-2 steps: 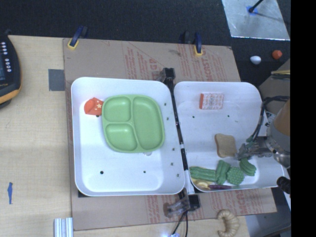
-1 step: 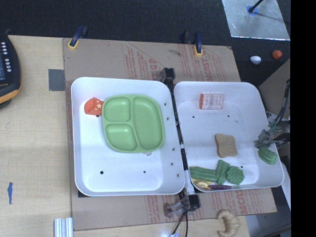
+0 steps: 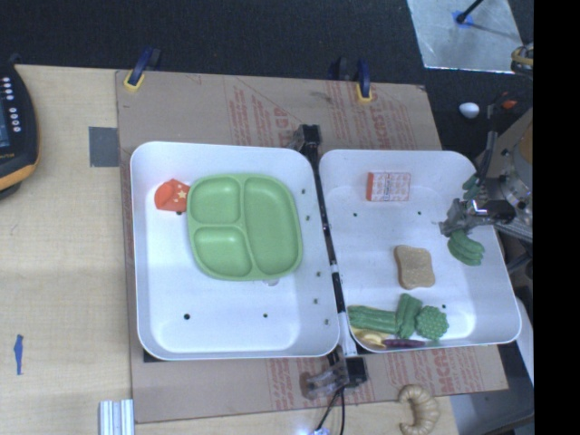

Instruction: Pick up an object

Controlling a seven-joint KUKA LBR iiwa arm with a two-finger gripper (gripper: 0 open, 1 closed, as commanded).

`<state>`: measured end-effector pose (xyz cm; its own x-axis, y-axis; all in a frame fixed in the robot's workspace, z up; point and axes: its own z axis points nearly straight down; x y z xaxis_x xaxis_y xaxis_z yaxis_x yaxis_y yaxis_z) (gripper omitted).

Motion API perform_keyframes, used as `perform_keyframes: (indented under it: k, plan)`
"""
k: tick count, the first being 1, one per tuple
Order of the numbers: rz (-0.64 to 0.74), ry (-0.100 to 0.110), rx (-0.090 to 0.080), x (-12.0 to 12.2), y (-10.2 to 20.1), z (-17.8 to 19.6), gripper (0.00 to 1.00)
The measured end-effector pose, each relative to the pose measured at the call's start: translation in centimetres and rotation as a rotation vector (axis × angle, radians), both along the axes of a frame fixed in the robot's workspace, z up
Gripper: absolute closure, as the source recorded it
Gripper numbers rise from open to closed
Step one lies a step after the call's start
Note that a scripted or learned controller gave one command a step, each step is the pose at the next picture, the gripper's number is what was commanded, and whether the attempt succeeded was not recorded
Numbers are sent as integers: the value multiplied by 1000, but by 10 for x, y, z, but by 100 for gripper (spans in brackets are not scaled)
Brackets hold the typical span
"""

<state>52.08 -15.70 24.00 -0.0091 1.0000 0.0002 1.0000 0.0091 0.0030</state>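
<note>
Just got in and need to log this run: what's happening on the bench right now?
The gripper is at the right edge of the right bin, directly above a green toy lying there. A grasp isn't evident. A slice of bread, a red-and-white packet and green vegetables also lie there. The left bin has a green divided plate.

Even, fairly bright overhead light falls on the tabletop (image 3: pixel 63 270) — the two white bins, left (image 3: pixel 227 333) and right (image 3: pixel 480 306), glow almost washed out, with soft shadows under their rims. The floor beyond the tabletop's far edge is dark. The whole view is slightly soft and grainy — fine detail smears.
</note>
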Motion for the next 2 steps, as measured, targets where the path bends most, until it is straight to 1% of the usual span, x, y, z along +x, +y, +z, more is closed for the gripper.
perform_keyframes:
  k: [1, 2]
  plan:
    - [0, 2, 0, 52, 46, 1, 100]
    - [-9, 17, 1, 55, 0, -120, 100]
